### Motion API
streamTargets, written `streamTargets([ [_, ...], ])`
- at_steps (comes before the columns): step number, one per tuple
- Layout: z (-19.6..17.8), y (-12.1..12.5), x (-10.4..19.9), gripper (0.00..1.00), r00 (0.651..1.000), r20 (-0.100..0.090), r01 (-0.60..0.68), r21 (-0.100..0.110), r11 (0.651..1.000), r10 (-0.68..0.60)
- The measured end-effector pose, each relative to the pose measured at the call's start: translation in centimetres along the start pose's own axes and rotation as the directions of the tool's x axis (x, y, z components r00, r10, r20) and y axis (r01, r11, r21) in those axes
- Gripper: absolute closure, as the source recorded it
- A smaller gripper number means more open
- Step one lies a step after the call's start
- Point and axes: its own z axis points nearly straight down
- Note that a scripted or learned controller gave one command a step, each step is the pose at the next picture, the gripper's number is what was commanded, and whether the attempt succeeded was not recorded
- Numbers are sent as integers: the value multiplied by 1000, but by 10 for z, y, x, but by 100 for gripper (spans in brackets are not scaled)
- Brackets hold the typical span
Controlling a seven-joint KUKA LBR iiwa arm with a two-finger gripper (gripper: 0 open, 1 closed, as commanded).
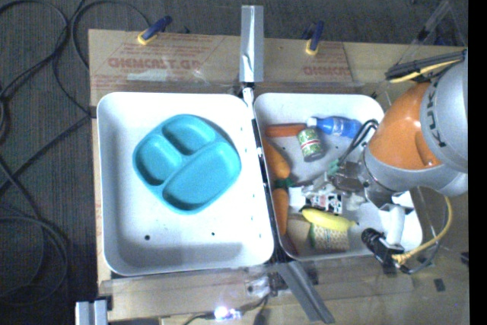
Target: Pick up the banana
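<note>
**Banana pick in a crowded right bin**

Clutter is deciding how this grasp should go. Nearest the front edge of the right-hand shallow white bin (pixel 268 109), a short tan cylindrical can (pixel 329 237) is lying just below the yellow curved banana (pixel 327 219), seemingly touching it. The banana is lying roughly flat in the front half of that bin, long axis running left to right, with a small white printed packet (pixel 323 201) just above it and an orange carrot-like stick (pixel 277 164) off to its left along the bin wall.

The grey-and-orange arm's gripper (pixel 346 179) is hanging just above and to the right of the banana, over the packet; whether it is released or clenched I cannot tell, and nothing is showing as held.

A good attempt is probably coming down on the banana's middle, closing across its narrow width, so the can and packet are not being caught too.

Farther back, a small green-labelled tin (pixel 310 143) and a white bottle with a blue cap (pixel 336 125) are lying well apart from the target. In the left-hand white bin (pixel 106 186), a blue divided plastic plate (pixel 187 161) is sitting.
</note>
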Motion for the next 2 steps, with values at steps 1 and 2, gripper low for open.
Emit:
streamTargets([
  [1, -7, -2, -3, 0, 998, 3, -58, 7, 998, 58],
  [2, 4, 3, 8, 0, 1000, 8, -25, -25, 999, 25],
])
